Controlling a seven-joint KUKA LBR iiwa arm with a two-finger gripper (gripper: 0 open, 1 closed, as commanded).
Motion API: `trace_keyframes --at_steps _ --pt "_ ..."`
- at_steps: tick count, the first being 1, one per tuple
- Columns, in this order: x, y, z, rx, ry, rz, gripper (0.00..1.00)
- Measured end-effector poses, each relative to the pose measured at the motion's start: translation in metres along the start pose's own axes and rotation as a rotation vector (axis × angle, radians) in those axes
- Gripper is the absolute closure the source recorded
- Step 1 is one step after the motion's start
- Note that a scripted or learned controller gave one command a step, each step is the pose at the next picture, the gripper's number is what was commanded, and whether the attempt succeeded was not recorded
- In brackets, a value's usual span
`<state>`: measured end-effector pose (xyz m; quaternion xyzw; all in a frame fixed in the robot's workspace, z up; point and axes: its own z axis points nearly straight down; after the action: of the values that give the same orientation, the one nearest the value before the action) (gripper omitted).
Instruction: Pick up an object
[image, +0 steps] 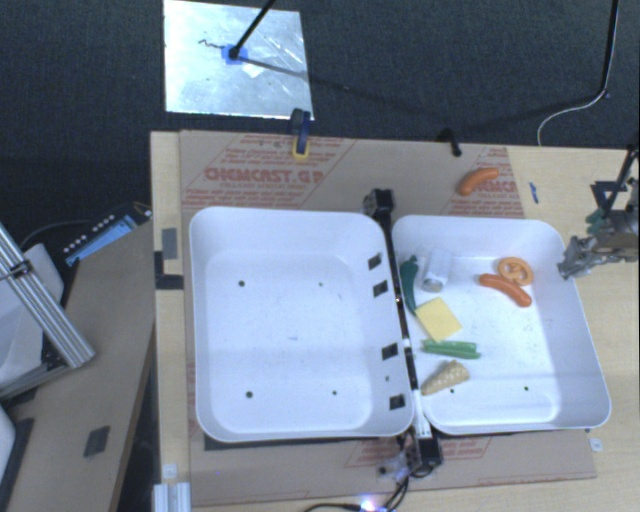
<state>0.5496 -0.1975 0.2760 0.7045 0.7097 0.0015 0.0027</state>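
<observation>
Gripper (590, 252) at 3 o'clock, outside the right white bin (570, 400); finger state cannot be told. Orange sausage-shaped toy (505, 289) lies nearest, touching an orange ring (515, 269): risk of nudging both.

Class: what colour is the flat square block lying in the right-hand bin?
Pale yellow block, seen in the camera view.

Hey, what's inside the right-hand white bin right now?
The right bin holds a yellow cheese slice, green bean pod, corn piece, orange sausage, pretzel-like ring and white cup. Nothing looks covered.
</observation>
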Motion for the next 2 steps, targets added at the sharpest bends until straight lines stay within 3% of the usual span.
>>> trace_keyframes --at_steps 1,2 --pt "0.027 -0.027 -0.206 -0.016 -0.004 0.000 1.00" --pt "0.071 -0.063 -0.153 0.008 0.003 0.000 1.00"
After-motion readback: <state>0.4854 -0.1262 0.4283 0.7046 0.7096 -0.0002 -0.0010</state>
